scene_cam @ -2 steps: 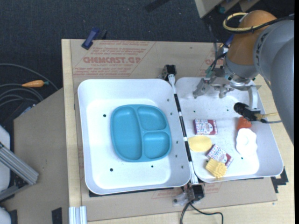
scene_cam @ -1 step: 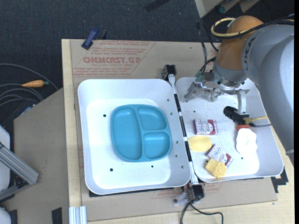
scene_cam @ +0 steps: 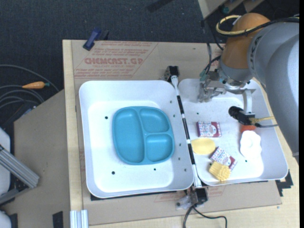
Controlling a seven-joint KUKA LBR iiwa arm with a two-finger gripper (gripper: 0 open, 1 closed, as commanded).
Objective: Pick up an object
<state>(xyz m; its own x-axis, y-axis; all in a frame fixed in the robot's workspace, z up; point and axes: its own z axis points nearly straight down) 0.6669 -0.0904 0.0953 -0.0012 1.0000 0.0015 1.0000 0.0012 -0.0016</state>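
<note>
1. Upper right of the frame: the grey arm [scene_cam: 280,51] reached over the right bin [scene_cam: 273,167]. Its jaws hung low over that bin's upper-left corner, above bare white floor. No object could be made out between them. Whether they stood open or closed could not be told from this angle.
2. Candidate objects all lay lower in the right bin, apart from the jaws.
   - A red-and-white packet [scene_cam: 209,128] lay nearest, mid-bin.
   - A pale yellow oval [scene_cam: 203,146] lay just below it, by the wall shared with the left bin.
   - A second packet [scene_cam: 224,157] touched a yellow waffle-like block [scene_cam: 219,171] toward the lower edge.
   - A white lump [scene_cam: 250,145] lay near the right wall, with an orange-red piece [scene_cam: 246,126] at its upper end.
3. The left bin [scene_cam: 95,96] held a blue divided plate [scene_cam: 142,134], well away from the arm.
4. Step judged: approach. Nothing had been grasped and nothing lifted, so the task was barely begun.
5. Next move, as judged: shift the jaws down-frame over one object, open them, and descend. The nearest packet looked flat and would need the tips right at the bin floor. The waffle-like block seemed to offer more height to close on.
6. Risk judged: closing where they hung would catch only air.
</note>
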